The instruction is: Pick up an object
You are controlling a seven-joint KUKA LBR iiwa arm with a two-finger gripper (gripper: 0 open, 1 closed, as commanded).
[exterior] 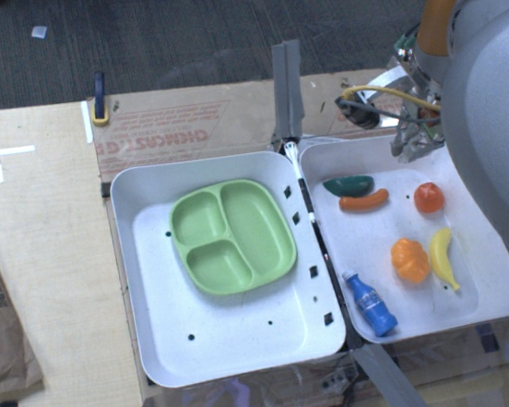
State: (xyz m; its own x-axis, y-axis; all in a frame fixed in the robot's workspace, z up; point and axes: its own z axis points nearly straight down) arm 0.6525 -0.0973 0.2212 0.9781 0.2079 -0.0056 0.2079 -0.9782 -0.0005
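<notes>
The plate (232,237) fills the left bin (162,350). In the right bin (491,306), bottle (371,303) at 7 o'clock, carrot (364,200) at 11, orange (410,260) and banana (443,259) nearly touching at centre: a grab there may nudge both away. The gripper (411,138) sits at 1 o'clock, blurred; whether it holds anything I cannot tell.

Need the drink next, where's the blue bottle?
The blue bottle lies in the right bin, near its front-left corner, left of the orange.
</notes>
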